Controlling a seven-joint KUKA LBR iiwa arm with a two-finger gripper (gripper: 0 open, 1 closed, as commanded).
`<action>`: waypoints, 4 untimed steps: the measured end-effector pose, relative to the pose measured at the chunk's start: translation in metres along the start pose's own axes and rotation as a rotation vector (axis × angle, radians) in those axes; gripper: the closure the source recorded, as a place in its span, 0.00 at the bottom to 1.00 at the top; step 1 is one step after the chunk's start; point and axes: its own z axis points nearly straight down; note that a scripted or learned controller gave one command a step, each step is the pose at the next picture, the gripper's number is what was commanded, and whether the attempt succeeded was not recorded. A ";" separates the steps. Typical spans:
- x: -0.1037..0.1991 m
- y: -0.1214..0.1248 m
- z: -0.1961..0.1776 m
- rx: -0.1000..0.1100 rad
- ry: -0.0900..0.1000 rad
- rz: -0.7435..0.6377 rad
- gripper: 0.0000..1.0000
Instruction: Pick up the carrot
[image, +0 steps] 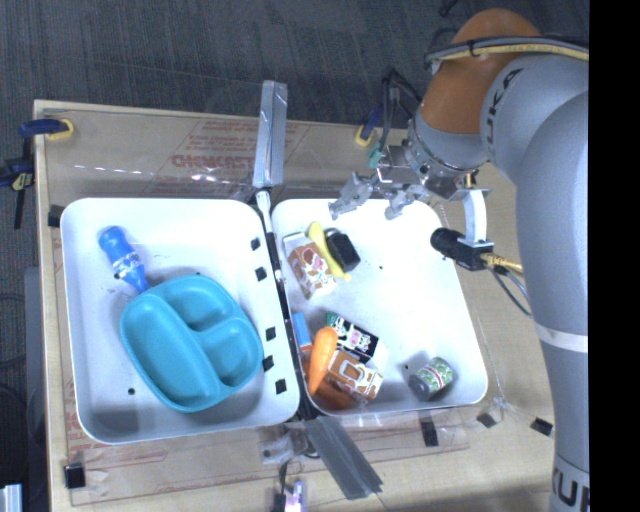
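Note:
The carrot (321, 361) is an orange root lying at the near left of the right bin (450, 300), partly under a small printed box (352, 381). My gripper (374, 199) hangs over the far edge of that bin, well away from the carrot. Its two grey fingers (347, 195) are spread apart with nothing between them.
In the right bin lie a small can (432, 377), a black-and-white packet (353, 338), a snack pouch (308, 266) and a yellow-and-black tool (335, 248). The left bin (90, 380) holds a blue divided tray (195, 340) and a blue bottle (122, 256).

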 end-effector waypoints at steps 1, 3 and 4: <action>0.034 -0.079 0.154 -0.002 -0.010 0.235 0.00; 0.044 -0.078 0.130 -0.003 -0.001 0.175 1.00; 0.040 -0.078 0.129 -0.004 -0.007 0.179 0.00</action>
